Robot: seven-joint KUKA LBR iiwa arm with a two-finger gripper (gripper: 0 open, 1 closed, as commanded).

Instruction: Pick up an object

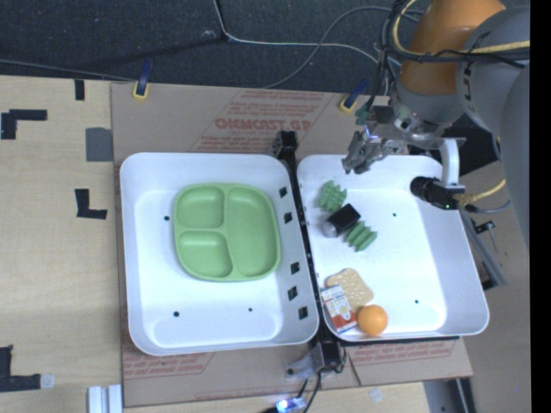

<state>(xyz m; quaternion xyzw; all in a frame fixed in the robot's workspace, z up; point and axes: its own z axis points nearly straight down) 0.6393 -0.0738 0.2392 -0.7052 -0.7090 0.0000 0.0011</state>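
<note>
A: Why are the things near the front of the right bin (448, 317)?
B: They lie loose there: a round smooth orange (373, 320), a small packet (338, 306), a rough cracker (353, 286). Farther, a ribbed green toy (360, 235) beside a black block (342, 219).
A: And the gripper (360, 157)?
B: It hangs over the far edge, holding nothing; open or closed, I cannot tell.
A: The left bin (146, 231)?
B: It holds a green divided plate (227, 231).

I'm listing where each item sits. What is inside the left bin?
The left bin holds a green divided plate lying flat, its three compartments bare. Whatever might lie beneath the plate is covered and cannot be seen.
</note>
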